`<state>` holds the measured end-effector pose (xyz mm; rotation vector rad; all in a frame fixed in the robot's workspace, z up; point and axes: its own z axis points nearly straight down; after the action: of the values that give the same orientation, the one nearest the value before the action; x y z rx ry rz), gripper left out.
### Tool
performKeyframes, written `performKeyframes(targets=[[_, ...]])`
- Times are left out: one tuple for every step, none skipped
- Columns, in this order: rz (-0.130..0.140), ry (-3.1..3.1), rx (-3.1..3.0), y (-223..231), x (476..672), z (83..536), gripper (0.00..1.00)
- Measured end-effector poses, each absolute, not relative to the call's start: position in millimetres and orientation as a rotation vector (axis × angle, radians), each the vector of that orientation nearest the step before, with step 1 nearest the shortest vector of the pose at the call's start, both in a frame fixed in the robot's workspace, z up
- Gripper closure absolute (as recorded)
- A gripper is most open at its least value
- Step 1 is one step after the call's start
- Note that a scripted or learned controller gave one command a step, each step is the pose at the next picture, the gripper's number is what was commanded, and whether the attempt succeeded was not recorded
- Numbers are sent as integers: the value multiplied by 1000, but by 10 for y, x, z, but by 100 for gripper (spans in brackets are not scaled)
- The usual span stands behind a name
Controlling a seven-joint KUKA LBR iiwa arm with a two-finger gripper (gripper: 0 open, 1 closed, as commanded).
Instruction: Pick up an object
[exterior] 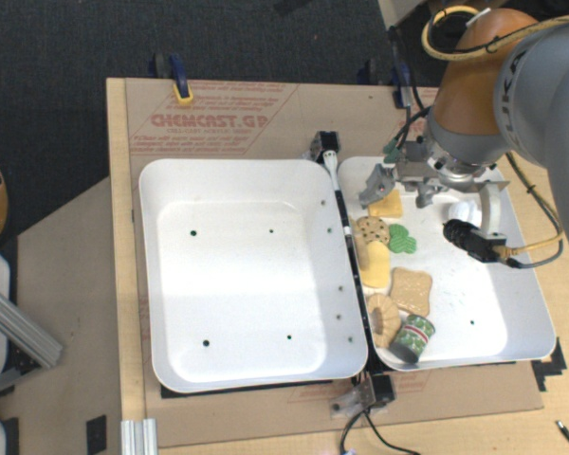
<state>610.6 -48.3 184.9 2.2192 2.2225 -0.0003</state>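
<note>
Hovering at the right bin's [512,344] ten-o'clock corner, my end effector [398,183] sits over a yellow wedge [389,205]; whether it is apart or together I cannot tell. The pile runs toward six o'clock: cookie [370,230], green piece [401,241], yellow block [375,265], cracker [412,289], can [412,337]. Everything is crowded against the bin wall, so I could clip the rim or nudge neighbours and come up empty.

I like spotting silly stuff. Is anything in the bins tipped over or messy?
A bit. The small green can lies tipped on its side at the right bin's near edge. The toy foods are all bunched along that bin's left wall, some overlapping.
</note>
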Motion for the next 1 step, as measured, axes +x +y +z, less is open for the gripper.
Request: performKeyframes(targets=[[0,2222,2219,-484,6106,1849,0]])
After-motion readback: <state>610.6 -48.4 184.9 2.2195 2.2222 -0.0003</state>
